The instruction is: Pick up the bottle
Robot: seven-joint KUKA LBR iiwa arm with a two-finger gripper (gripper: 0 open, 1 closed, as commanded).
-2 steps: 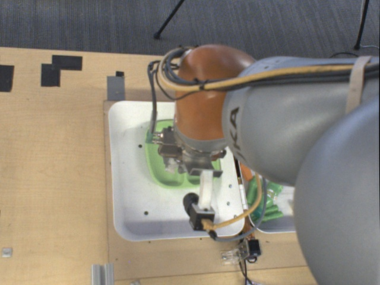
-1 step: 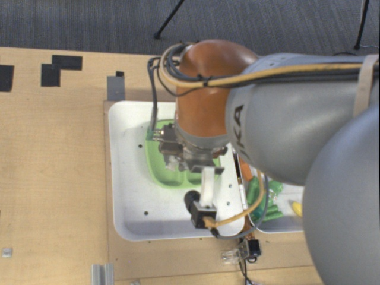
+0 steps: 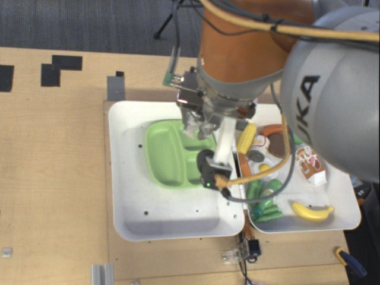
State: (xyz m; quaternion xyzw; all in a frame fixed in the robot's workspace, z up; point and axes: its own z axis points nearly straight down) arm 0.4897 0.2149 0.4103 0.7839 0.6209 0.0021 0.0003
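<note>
**Plainly, the bottle is not yet lifted**

On the left, the left bin holds a green tray. My gripper hangs over the tray's right edge; I cannot tell whether it is wide or narrow. What I take for the bottle, green, lies in the right bin, left of the banana. Reaching and grasping are left.

— Any lettering to read?
— Black letters "KA", turned sideways, on the grey arm at the right of the frame.
— And the red-and-white packet below it?
— Printed, but too small to read.
</note>
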